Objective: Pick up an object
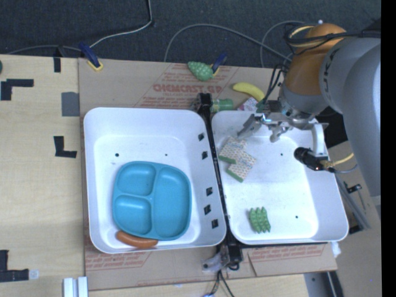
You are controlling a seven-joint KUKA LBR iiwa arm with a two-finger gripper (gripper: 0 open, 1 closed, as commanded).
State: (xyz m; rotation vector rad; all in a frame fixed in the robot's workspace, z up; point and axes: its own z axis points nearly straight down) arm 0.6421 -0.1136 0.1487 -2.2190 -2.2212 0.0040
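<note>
Green block (259, 219); spread, empty tool (262, 127).

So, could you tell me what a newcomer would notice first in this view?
Probably the bright blue divided plate in the left bin, with an orange sausage-like piece at its near edge. Next, the grey arm with its orange band, its gripper over the far end of the right bin, above a checked sponge.

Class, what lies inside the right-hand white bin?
Inside the right-hand white bin: a patterned sponge with a green underside and a green knobbly toy. The gripper and arm cover part of its far corner.
</note>
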